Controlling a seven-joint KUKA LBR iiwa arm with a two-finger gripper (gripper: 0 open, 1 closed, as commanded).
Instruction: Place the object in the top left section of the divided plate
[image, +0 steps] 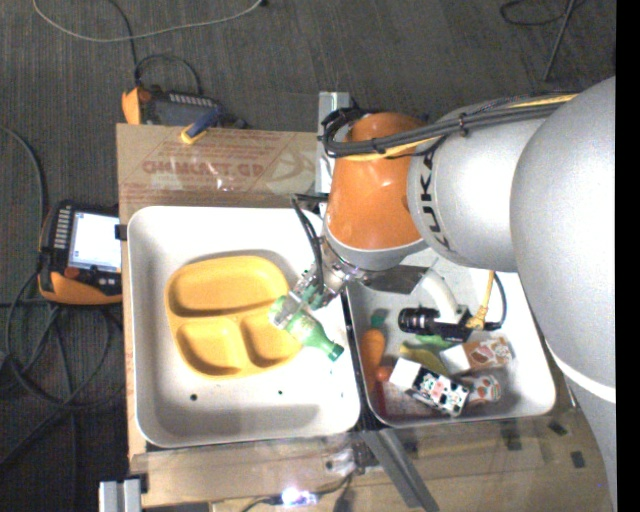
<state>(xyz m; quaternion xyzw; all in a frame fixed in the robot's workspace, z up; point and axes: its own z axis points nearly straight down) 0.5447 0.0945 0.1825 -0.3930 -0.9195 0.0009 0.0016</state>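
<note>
A yellow divided plate (190, 300) lies in the left white bin (150, 400), with one wide section at the top and two smaller ones below. My gripper (306, 294) hangs at the plate's right edge, shut on a clear bottle with a green neck (312, 336). The bottle is tilted, its green neck pointing down and to the right. Its body overlaps the plate's right rim, by the lower right section. The large orange and grey arm hides the top of the right bin.
The right bin (535, 400) holds a carrot (372, 346), a white patterned box (432, 386), a reddish carton (488, 353) and a yellow-green item (425, 346). A cardboard sheet (220, 165) lies behind the left bin. An orange-cased device (85, 250) sits to its left.
</note>
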